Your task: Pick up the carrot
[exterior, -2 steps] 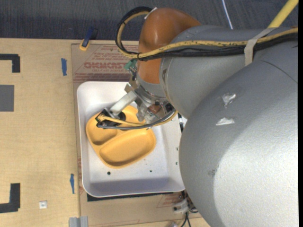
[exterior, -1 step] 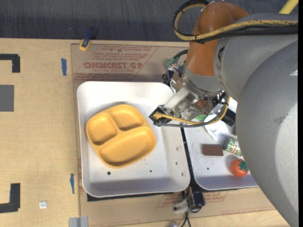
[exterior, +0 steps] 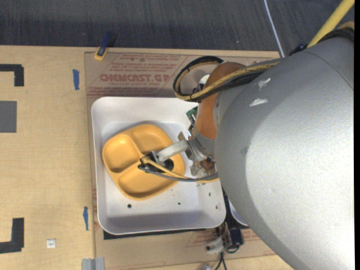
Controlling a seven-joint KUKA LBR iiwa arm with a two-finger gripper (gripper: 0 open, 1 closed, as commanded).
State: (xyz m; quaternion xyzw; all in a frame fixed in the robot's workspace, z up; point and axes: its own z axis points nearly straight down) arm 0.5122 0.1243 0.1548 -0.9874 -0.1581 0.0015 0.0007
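The grey arm with its orange band [exterior: 209, 117] reaches in from the right and covers the right side of the left white bin [exterior: 107, 207]. My gripper [exterior: 197, 161] hangs low over the bin's right half, just right of a yellow three-part dish [exterior: 130, 148] that lies in the bin. A small green bit [exterior: 192, 115] peeks out at the arm's edge near the bin's upper right; what it belongs to I cannot tell. The arm hides whatever lies under it.
The bin rests on a cardboard sheet [exterior: 140, 72] with red print. Blue tape marks [exterior: 76, 79] and a blue-yellow clip [exterior: 104, 45] sit on the bench at the upper left. The arm's bulk blocks the right of the scene.
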